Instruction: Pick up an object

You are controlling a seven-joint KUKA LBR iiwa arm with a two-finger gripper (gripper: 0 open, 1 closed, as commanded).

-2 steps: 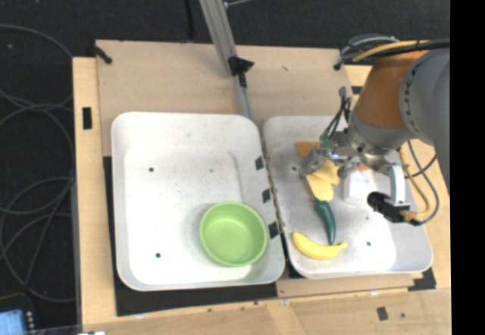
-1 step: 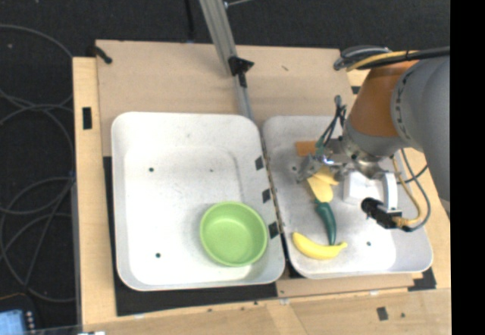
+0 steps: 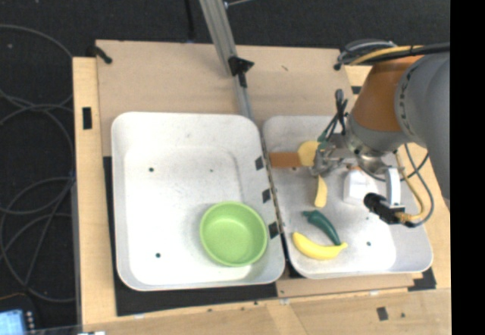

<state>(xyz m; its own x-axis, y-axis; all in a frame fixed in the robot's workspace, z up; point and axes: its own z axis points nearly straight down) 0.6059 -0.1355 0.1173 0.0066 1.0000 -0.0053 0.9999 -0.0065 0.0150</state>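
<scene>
Since the arm (image 3: 394, 102) comes in from the right, the gripper (image 3: 327, 163) sits just above the small yellow piece (image 3: 321, 192) — likely target; claw state unclear, can't tell.

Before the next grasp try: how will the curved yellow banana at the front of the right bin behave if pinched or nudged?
The curved yellow banana looks like smooth moulded plastic, so probably stiff, light and a bit slippery. Lying flat on its curve, it would likely pivot or slide rather than roll. The dark green pepper-shaped piece sits right against it, so a nudge may shift both.
</scene>
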